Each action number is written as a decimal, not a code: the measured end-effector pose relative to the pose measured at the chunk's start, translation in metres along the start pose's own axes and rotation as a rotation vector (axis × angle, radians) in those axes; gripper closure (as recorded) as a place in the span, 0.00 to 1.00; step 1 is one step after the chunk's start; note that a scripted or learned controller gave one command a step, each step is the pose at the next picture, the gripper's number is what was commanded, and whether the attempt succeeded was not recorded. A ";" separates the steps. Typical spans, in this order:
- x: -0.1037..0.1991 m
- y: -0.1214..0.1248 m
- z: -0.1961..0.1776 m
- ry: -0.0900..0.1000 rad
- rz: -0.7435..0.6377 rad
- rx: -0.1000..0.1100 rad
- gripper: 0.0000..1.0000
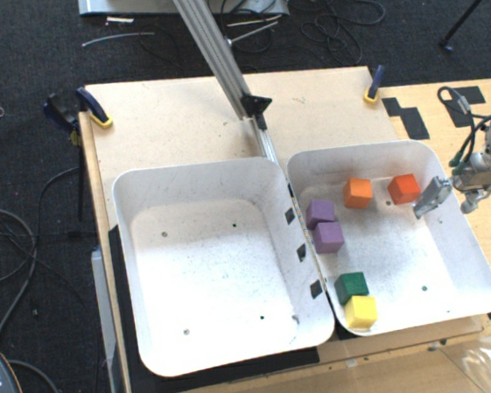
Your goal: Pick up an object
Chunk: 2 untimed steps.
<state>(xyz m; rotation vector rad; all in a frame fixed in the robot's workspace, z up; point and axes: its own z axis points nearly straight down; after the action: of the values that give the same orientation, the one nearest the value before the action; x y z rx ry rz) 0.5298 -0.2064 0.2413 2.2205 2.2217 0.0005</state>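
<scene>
The right bin (464, 254) holds several small cubes. An orange cube (359, 192) and a red cube (404, 188) sit near its far wall. Two purple cubes (320, 212) (328, 236) lie against its left wall. At the near left corner, a green cube (352, 286) touches a yellow cube (360, 311). My gripper (450, 199) hovers over the bin's right rim, just right of the red cube. It is open, with one finger (428, 199) inside the bin and nothing between the fingers.
The left bin (145, 247) stands beside the right one, divided from it by a shared wall. A slanted metal pole (215, 49) rises from behind the bins. Clamps sit at the bench's far corners.
</scene>
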 end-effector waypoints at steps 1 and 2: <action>0.029 0.039 0.148 0.001 -0.004 0.005 0.00; 0.087 0.066 0.145 -0.006 -0.005 -0.005 0.00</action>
<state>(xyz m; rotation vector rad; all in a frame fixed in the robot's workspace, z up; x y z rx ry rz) 0.5955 -0.1197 0.0963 2.2096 2.2217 -0.0009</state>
